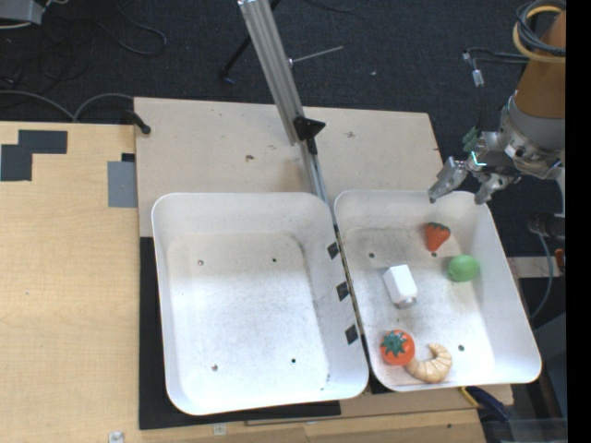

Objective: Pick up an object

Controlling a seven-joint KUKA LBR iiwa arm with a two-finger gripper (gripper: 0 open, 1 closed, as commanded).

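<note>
At far left a pale wooden tabletop [65, 284] carries dark rectangular cut-outs; beyond it the floor is dark carpet with loose cables. A beige board [222, 146] lies under two white bins. The left bin [175, 247] sits beside the right bin [512, 340], and a grey metal rail [277, 72] slants up from the seam between them. In the right bin lie a white block [401, 284] near the middle, a tomato [397, 347] touching a croissant [430, 364] at the near edge, and a strawberry [436, 236] just above a green ball [464, 268]. The tool [464, 187] hangs over the bin's far right rim, fingers spread apart and holding nothing.
</note>
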